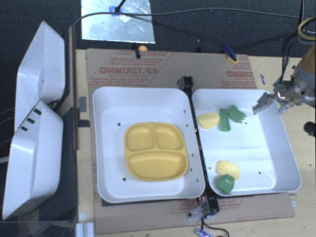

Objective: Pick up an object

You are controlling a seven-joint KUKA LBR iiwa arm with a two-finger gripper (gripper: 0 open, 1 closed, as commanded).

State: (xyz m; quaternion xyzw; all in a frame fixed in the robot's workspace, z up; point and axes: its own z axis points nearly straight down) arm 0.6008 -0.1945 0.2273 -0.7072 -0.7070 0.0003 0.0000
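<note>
Tool (269, 102): hanging at the right bin's (281, 181) far edge, grip state indiscernible. Nearest: green ridged plastic toy (231, 117), touching yellow lump (209, 120); risking a double catch.

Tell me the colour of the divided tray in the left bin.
Yellow. The tray, with three compartments, shows clearly in the camera view.

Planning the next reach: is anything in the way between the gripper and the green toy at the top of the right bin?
Nothing visible blocks it. The gripper is above the right bin's upper right edge, and only bare white floor lies between it and the green toy. A yellow piece touches the toy's far left side.
</note>
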